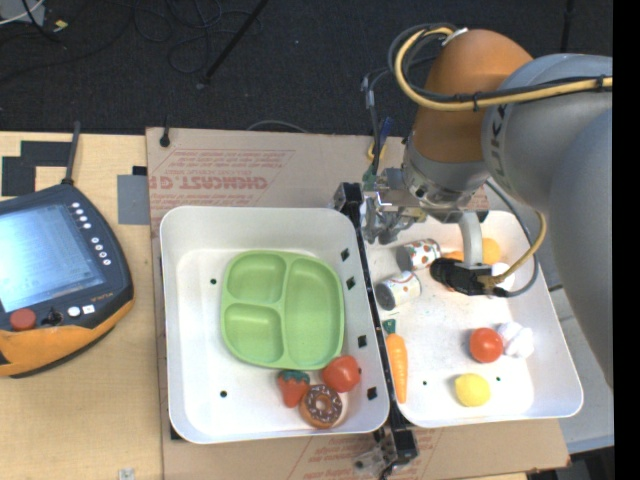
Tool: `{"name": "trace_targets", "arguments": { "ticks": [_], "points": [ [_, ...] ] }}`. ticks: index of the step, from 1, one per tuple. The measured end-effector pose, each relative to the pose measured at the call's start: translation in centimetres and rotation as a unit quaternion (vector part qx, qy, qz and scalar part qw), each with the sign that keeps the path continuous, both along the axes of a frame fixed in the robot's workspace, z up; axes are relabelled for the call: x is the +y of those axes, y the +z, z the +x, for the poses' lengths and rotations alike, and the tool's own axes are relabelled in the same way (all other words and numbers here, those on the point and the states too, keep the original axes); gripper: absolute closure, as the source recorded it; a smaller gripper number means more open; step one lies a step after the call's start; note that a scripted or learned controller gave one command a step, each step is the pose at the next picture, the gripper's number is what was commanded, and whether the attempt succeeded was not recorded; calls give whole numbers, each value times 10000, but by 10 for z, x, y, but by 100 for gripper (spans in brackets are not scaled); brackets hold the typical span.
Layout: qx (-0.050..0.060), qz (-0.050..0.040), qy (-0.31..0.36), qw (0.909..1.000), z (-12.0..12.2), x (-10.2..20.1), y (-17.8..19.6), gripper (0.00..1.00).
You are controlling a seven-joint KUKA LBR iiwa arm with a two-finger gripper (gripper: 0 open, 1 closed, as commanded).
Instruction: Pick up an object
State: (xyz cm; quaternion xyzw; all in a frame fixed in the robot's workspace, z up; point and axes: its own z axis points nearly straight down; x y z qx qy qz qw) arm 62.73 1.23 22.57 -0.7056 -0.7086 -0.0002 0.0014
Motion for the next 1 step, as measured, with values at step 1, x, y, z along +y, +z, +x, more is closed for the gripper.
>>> {"name": "trace_targets", "arguments": {
  "ticks": [1],
  "points": [
    [1,-2,0,10000,-8,53,11,100]
  ]
}}
